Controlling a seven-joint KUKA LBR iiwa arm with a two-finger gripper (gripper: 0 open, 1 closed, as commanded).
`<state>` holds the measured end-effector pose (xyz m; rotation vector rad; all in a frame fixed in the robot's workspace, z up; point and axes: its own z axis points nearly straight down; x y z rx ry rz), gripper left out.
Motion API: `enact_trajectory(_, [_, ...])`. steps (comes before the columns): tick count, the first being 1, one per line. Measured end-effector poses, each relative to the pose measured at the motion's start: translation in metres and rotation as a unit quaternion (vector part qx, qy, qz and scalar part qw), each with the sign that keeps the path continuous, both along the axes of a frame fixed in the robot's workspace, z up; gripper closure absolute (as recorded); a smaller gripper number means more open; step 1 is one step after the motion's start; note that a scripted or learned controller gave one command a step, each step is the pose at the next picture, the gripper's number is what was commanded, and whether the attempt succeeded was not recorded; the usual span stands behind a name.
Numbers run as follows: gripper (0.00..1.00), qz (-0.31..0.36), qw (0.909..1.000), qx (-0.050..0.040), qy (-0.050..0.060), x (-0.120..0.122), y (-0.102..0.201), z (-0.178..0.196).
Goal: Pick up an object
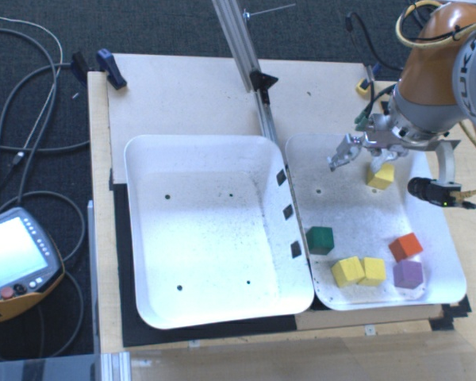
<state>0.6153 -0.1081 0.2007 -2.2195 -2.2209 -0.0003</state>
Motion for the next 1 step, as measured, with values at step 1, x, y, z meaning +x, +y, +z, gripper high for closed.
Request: enact_trajectory(1, [0.0, -0.002, 1.0, -0.0032, -0.006, 0.0156, -0.0527, 0.0713])
